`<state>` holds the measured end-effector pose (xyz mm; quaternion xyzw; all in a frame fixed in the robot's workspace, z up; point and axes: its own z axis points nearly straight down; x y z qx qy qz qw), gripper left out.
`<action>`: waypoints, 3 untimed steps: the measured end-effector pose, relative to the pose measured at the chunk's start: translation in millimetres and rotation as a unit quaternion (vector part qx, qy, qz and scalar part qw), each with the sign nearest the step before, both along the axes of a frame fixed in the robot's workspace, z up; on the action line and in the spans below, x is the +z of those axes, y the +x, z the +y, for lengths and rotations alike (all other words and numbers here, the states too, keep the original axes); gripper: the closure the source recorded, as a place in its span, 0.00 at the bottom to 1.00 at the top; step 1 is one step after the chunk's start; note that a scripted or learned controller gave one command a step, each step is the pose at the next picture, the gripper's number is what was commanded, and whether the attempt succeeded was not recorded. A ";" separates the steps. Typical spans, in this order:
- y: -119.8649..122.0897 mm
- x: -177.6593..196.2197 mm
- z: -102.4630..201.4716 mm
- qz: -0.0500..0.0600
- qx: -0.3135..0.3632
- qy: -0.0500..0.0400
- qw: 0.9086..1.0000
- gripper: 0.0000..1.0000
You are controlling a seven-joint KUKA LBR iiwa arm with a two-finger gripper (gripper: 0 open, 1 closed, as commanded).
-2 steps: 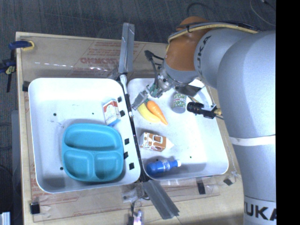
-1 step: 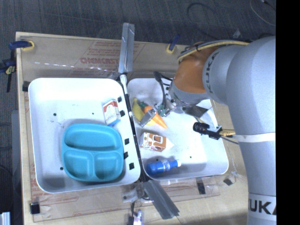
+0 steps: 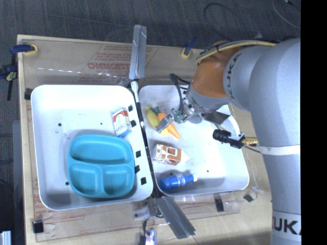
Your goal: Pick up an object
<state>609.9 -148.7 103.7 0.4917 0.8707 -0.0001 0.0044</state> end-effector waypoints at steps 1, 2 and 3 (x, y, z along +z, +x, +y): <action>48.4 87.7 62.1 0.003 -0.038 0.002 0.999 1.00; 48.1 87.2 61.7 0.004 -0.038 0.002 0.999 0.00; 29.1 54.9 2.1 0.005 0.005 0.002 1.000 0.00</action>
